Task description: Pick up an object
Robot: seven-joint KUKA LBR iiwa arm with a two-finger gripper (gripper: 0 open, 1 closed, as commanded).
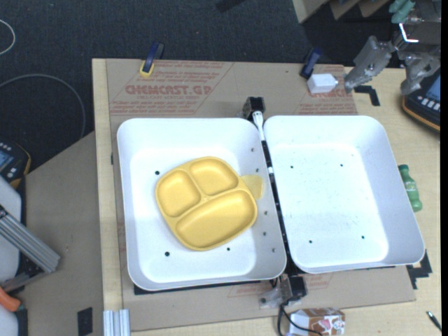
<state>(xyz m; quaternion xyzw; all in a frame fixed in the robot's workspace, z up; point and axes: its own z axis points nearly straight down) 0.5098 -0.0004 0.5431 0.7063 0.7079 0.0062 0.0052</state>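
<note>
A tan board bench [210,89] fills mid-frame, bearing two white bins: left bin [136,257] and right bin [392,243], touching at centre.

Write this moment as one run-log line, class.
stage: before pickup | claw: above bench, beyond right bin | yellow plate: three sections, lying in left bin | held: nothing seen

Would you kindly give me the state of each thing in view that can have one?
Yellow tray: lying upright in the left bin, its three compartments facing up, turned at an angle to the bin's walls.
Right bin: flat on the bench beside the left bin.
Gripper: up beyond the right bin's far corner, away from the tray.
</note>
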